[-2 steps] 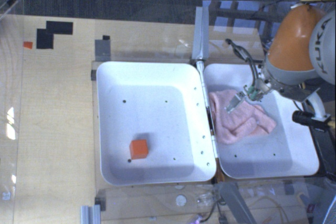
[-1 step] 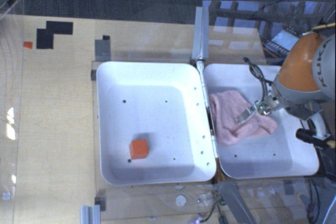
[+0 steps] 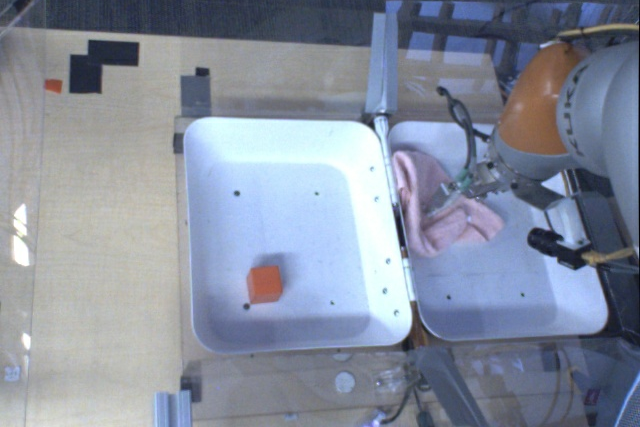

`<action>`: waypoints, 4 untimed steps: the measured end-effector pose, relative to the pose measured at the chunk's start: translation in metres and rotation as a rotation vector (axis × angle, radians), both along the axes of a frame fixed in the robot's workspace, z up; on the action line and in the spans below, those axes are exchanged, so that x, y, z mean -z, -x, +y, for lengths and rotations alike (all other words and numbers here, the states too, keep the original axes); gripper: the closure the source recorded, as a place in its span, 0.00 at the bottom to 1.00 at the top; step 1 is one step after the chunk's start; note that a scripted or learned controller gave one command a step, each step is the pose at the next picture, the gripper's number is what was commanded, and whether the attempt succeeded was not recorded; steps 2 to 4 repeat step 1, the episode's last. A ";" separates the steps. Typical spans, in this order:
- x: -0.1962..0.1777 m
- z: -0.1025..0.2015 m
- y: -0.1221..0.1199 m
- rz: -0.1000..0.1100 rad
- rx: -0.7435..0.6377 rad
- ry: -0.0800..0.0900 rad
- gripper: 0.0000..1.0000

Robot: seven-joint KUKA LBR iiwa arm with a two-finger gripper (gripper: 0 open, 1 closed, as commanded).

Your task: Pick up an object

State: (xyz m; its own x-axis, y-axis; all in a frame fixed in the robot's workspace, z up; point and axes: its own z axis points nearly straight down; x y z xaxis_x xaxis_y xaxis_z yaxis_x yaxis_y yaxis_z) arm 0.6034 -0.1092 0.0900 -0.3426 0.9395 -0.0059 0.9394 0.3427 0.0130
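Reaching in from the right side of the frame, the grey arm (image 3: 600,115) with its orange band (image 3: 535,110) has its pincer (image 3: 468,187) low in the right bin (image 3: 520,310), right at the pink cloth (image 3: 440,210). The cloth lies bunched up in the upper left part of that bin, close to the wall between the two bins. The pincer tip touches the cloth's upper right side, or sits just above it; which one is hard to tell. The tip is small and blurry, so I cannot tell if the pincer is spread or pressed together, or if it has any cloth in it. An orange block (image 3: 265,284) sits in the lower left part of the left bin (image 3: 290,150), well apart from the pincer. Both bins rest on the wooden table (image 3: 110,245). I think the job is only about half done: the pincer is at the cloth, but the cloth looks flat on the bin floor. Lifting it up is what is left.
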 end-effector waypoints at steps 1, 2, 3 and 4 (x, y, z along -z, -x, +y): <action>-0.096 0.061 0.041 0.005 0.252 -0.004 0.00; -0.096 0.061 0.041 0.005 0.252 -0.004 0.00; -0.096 0.061 0.041 0.005 0.252 -0.004 0.00; -0.096 0.061 0.041 0.005 0.252 -0.004 0.00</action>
